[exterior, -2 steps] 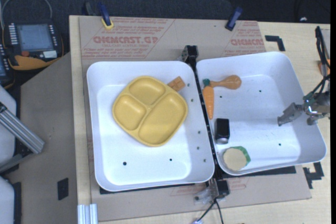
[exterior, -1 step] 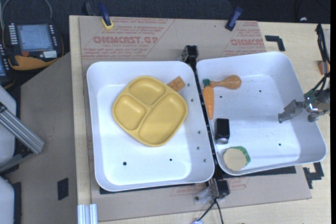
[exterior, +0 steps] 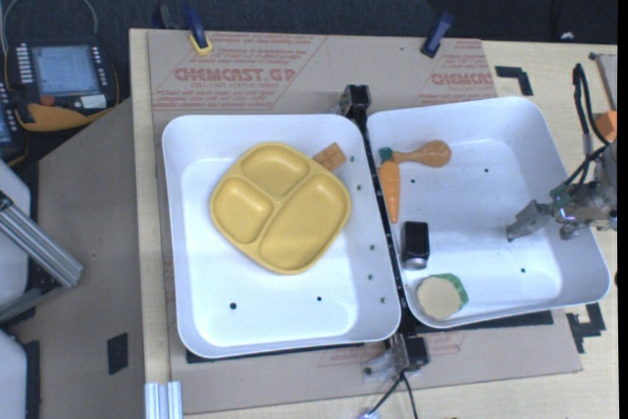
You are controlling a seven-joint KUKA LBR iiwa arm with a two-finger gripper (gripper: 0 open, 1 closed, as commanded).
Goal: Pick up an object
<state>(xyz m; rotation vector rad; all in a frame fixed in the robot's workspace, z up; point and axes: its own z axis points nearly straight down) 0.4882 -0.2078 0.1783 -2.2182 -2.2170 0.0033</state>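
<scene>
On the cardboard-covered bench (exterior: 294, 64) two white bins sit side by side, the left bin (exterior: 196, 289) and the right bin (exterior: 510, 132), their inner rims touching along the middle. In the left bin lies a yellow divided plate (exterior: 281, 207), tilted a little, with a small brown block (exterior: 330, 155) peeking out at its upper right edge. Above the right bin's right side hangs the gripper (exterior: 522, 227), reaching in from the right with nothing between its fingers; how far they are spread cannot be made out. Along the right bin's left wall lie an orange carrot (exterior: 391, 189), a tan pear-shaped piece (exterior: 424, 153) just beside the carrot's top, a black block (exterior: 415, 241) below the carrot, and a round cream disc with a green edge (exterior: 441, 296) near the bottom corner, all well apart from the gripper.
</scene>
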